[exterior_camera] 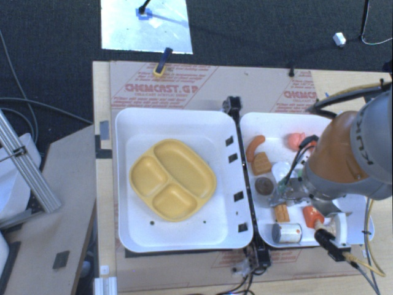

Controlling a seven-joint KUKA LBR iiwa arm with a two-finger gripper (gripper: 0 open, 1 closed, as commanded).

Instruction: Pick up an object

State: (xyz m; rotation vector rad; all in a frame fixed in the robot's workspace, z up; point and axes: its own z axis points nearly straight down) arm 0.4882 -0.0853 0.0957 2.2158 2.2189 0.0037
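Two white bins sit side by side on the bench; the pincer (284, 193) hangs low over the right bin (270, 123), near that bin's middle, with the grey arm (374, 146) and its orange band (334, 149) covering much of the bin behind it. How wide the pincer stands cannot be told: its tip is a dark tangle against the bin floor, and nothing can be seen held in it. Loose items lie around it, any of them a candidate for picking. Brown disc (264, 185) just beside the pincer on the side toward the left bin. White round piece (281, 171) just up-view of it, near touching. Tan block (262, 163) beyond the disc, up-view; orange curved piece (254, 145) farther the same way, near the bin's far corner. Pink lump (296, 140) up-view of the pincer, at the edge of the orange band. Small orange-brown block (282, 213) just down-view of the pincer. Silver can (287, 232) lying on its side beyond that block, by the bin's near wall. Red piece (312, 216) down-view and toward the arm's side. Well apart from the pincer, across the divider, the left bin (132, 226) holds a yellow tray (173, 179) with three compartments, lying flat.
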